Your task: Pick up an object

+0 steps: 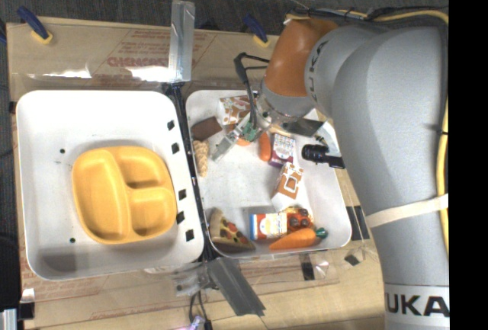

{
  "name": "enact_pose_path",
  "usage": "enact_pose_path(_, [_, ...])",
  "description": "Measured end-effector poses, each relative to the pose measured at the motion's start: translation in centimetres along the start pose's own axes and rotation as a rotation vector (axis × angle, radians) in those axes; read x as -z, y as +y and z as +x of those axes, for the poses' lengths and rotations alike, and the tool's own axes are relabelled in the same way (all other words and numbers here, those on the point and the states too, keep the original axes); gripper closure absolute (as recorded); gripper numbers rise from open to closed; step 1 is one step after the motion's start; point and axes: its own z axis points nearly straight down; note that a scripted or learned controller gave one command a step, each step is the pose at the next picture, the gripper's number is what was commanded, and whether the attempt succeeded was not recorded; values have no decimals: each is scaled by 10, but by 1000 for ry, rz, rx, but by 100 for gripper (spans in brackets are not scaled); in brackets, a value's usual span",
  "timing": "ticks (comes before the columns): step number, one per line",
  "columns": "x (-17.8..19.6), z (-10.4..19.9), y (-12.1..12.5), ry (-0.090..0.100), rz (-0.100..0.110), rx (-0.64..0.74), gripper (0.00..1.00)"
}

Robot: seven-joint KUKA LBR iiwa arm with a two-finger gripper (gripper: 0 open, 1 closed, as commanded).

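We see the end effector low in the upper part of the right bin, among a small orange item, a brown block and a printed packet; whether it is open or closed on anything we cannot tell, so we call nothing held; more pieces, a carrot and a small carton, lie along the near wall; the yellow tray sits alone in the left bin; to do this well, we judge, we should settle on one item standing apart from its neighbours, descend straight, close fully, then lift slowly.
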Motion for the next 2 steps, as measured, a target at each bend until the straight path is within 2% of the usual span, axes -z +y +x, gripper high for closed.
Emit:
enact_pose_path(1, [13, -2, 3, -16, -8, 9, 100])
enact_pose_path(2, [164, 27, -1, -36, -39, 45, 100])
